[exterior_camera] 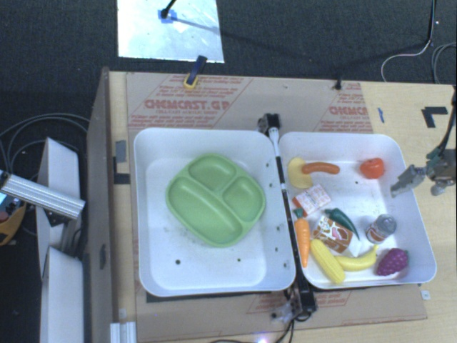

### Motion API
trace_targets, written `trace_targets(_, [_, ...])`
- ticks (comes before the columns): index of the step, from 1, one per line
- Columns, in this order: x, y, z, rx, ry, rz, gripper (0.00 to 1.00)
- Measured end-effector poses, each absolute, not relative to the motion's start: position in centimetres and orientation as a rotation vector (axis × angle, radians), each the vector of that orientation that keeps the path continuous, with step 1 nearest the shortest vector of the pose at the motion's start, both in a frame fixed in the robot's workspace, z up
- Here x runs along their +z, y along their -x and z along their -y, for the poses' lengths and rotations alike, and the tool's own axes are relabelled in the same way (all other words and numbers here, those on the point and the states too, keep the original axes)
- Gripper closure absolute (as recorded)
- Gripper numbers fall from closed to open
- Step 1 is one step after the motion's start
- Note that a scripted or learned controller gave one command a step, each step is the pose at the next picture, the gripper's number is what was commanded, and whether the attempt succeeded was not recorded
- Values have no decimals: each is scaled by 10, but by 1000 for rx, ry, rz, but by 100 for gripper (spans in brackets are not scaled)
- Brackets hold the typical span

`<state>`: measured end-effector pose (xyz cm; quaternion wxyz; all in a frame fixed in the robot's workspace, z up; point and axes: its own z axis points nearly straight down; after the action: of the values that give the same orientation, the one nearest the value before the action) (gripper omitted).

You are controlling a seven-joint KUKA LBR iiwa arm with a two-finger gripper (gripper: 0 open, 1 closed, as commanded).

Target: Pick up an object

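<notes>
1. On the desk (214, 95) sit two white bins side by side, the left bin (153, 263) and the right bin (414, 227).
2. At the right bin's right rim hangs the end effector (413, 179); whether it is apart or together cannot be told, and nothing shows clamped in it.
3. Left bin: a green plate (216, 200) with three compartments lies near the middle.
4. Right bin, far side: a sausage (320, 168) beside a pale yellow piece (297, 174), and a tomato (372, 168) near the end effector but apart from it.
5. Right bin, middle: a small carton (311, 200), a green pepper (343, 221), a printed packet (332, 234) and a can (380, 229).
6. Right bin, near side: a carrot (303, 240), corn (326, 261), a banana (357, 261) and purple grapes (392, 261), the corn touching the banana.
</notes>
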<state>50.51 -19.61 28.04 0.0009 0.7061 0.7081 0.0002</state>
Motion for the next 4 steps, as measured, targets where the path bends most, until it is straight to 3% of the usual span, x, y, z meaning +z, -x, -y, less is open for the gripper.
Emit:
trace_targets(1, [139,-484,138,-6,-2222,-2239,0])
trace_targets(2, [110,-497,119,18,-2211,-2209,0])
trace_targets(4, [104,-498,109,26,-2205,-2196,0])
